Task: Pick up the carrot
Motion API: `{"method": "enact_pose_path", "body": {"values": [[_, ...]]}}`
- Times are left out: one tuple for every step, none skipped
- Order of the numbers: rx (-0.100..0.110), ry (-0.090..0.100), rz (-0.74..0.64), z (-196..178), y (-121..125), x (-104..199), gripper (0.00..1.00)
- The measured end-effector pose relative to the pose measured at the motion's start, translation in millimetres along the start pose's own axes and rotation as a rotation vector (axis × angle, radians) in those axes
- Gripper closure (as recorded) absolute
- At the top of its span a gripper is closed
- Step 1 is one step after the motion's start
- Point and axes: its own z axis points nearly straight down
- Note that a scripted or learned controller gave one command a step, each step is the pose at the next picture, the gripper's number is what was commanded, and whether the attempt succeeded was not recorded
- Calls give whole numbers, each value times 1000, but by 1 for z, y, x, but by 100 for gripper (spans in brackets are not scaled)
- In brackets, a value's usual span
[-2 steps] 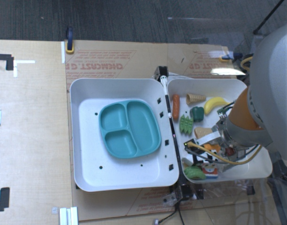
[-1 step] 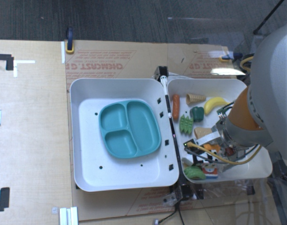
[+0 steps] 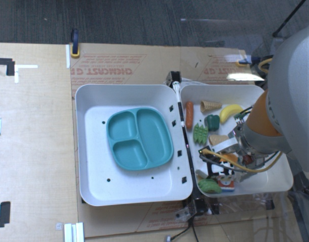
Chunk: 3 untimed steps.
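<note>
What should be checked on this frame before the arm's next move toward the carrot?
1. Carrot in view in the right bin, by its left wall: ok.
2. Carrot unobstructed from above: ok.
3. Gripper over the carrot: not ok, it sits lower, beyond the green ridged toy.
4. Carrot between the fingers: not ok.
5. Finger opening: cannot tell.
6. Teal divided plate apart, in the left bin: ok.

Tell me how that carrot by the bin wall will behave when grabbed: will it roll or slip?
The carrot is slim and rounded, lying lengthwise beside the right bin's left wall, so it probably rolls if nudged sideways. It looks like smooth, stiff toy plastic, likely light and a bit slippery. The wall alongside may crowd one side of a grasp.
</note>
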Motion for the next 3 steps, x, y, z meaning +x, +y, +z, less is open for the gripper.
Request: {"method": "enact_pose_path", "body": {"values": [[-1, 2, -9, -9, 0, 2, 100], [-1, 2, -9, -9, 0, 2, 0], [-1, 3, -60, 0, -7, -9, 0]]}}
